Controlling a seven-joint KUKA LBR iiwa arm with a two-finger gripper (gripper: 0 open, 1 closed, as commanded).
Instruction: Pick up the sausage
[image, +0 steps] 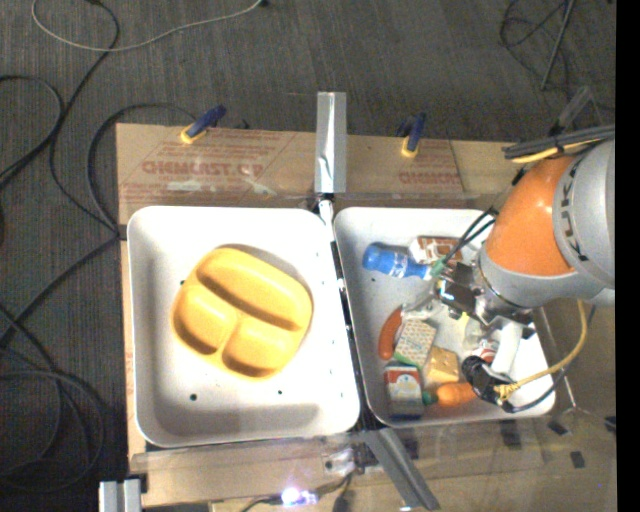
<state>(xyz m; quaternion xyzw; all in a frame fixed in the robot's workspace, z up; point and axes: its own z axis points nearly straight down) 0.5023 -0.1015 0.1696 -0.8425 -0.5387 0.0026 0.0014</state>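
Orange-red and glossy, the small curved sausage (390, 334) lies in the right-hand shallow white bin (352, 300), near that bin's 9 o'clock wall and just beside the tan cracker-like packet (415, 338) at its 3 o'clock side. At the sausage's 12 o'clock sits a blue plastic bottle with a white cap end (392, 261), and beyond that, toward 1 o'clock, a brown and white printed packet (433, 247). Toward 5 o'clock of the sausage stand a small red and white carton (403, 386), a yellow block (441, 364) and an orange carrot-shaped item (457, 394), all crowded along the bin's 6 o'clock wall. The grey arm with its orange band (545, 240) enters from 3 o'clock and bends down over the right bin; its tool (452, 292) sits over the clutter at the sausage's 2 o'clock, apart from it, and whether the tool is open or closed cannot be told from this angle. Nothing is seen between its parts. The left-hand shallow white bin (145, 330) carries a yellow moulded plastic tray with three compartments (243, 310), resting tilted near its centre. Both bins stand side by side on a brown cardboard-covered counter (210, 165), where two blue and yellow clamps (203, 124) grip its 12 o'clock edge.
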